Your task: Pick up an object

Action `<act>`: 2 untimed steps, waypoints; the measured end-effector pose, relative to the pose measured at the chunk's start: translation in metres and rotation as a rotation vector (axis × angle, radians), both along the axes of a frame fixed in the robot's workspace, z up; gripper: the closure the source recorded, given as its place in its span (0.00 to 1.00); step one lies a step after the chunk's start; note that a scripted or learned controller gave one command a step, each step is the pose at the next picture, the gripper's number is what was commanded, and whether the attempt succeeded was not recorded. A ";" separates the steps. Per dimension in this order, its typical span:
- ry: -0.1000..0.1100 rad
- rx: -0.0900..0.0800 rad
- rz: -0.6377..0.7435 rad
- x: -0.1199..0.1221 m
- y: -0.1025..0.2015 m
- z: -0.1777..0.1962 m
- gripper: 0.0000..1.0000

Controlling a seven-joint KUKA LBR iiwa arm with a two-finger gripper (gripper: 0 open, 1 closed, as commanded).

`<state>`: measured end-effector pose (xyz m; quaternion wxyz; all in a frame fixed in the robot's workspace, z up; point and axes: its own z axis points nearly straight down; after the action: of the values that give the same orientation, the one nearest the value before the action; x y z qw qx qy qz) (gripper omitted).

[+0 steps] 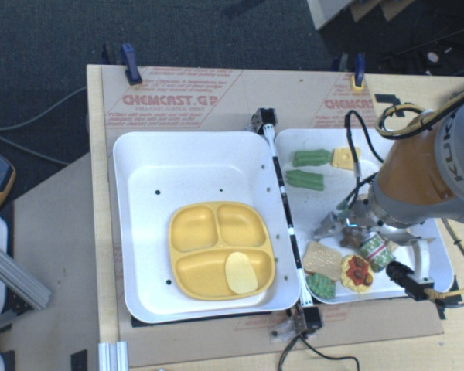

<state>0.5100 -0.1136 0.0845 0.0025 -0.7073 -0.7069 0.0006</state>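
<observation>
My gripper [342,230] hangs low over the right bin [325,141], near its front middle, under the grey and orange wrist. A small green, white and red can [376,251] lies just to its right, close to or touching it. In front of the gripper lie a tan cracker slice [322,258], a round red and yellow pizza piece [356,273] and a dark green piece [322,285]. At the back of the bin sit two green pods [312,158] [305,180] and a yellow cheese wedge [343,158]. I see nothing clearly between the fingers.
The left bin [139,168] bears a yellow divided tray [193,230] with a pale oval piece [241,273] in its front compartment. Blue clamps [129,62] [358,72] hold the board's back edge. A ridge [282,199] divides the bins.
</observation>
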 end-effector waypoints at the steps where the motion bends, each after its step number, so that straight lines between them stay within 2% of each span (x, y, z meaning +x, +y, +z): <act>1: -0.006 -0.005 -0.001 0.009 -0.039 0.000 0.00; 2: -0.001 0.000 0.003 -0.009 0.012 0.000 0.00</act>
<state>0.5013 -0.1013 0.0844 0.0021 -0.7061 -0.7081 0.0002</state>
